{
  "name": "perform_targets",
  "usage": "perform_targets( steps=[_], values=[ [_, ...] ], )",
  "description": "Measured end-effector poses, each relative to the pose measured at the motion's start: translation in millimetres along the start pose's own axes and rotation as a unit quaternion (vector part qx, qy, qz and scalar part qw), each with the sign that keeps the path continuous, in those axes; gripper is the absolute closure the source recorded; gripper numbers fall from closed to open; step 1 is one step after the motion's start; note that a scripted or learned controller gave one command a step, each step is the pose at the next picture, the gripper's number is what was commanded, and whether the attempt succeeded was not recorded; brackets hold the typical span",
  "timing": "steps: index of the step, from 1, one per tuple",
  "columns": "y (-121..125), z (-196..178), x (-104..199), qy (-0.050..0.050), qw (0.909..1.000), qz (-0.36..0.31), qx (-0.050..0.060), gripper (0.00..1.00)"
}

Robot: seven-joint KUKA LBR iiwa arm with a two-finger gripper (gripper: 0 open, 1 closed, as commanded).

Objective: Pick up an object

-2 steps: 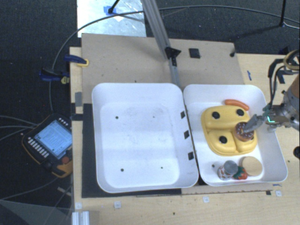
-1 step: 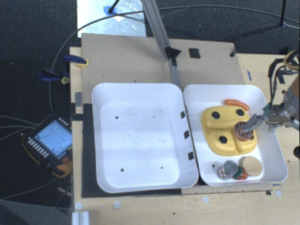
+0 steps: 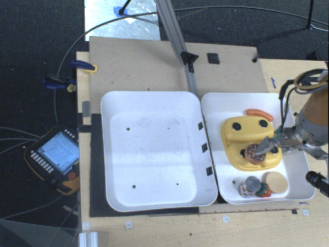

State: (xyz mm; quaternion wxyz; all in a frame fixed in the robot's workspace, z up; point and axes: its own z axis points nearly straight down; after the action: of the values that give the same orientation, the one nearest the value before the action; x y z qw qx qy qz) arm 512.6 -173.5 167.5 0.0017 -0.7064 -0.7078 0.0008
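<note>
Right white plastic bin [image 3: 216,138] holds all the objects; left white plastic bin [image 3: 110,138] sits beside it, the two touching along the middle edge of the cardboard-covered surface [image 3: 139,66].

Contents of right bin: large yellow plastic toy with two dark spots [image 3: 241,130], roughly central; small orange sausage-shaped piece [image 3: 258,113] at its far edge; round tan disc [image 3: 276,182] near the bin's near right corner; small grey-and-red cluster [image 3: 252,186] just left of the disc.

Arm comes in from the right, over the right bin's rim. Two-finger gripper [image 3: 263,149] is down at the yellow toy's near right part, over a brownish round patch [image 3: 253,152] there. Fingers [image 3: 265,145]: dark, small, blurred against the toy. Cannot tell whether they are spread or closed, nor whether they grip anything.

Progress, judged: approach done, gripper at a candidate object. The yellow toy appears to rest in the bin, nothing raised. Grasp unconfirmed; lift not yet done. The toy's broad, rounded shape may slip from a narrow pinch.

Off the surface, left: handheld pendant with lit blue screen [image 3: 55,153].
</note>
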Motion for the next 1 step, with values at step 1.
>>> perform_targets(
  steps=[1],
  values=[
    [-0.5, 39.5, 3.5, -0.001, 1.0000, 0.001, -0.004, 0.00]
  ],
)
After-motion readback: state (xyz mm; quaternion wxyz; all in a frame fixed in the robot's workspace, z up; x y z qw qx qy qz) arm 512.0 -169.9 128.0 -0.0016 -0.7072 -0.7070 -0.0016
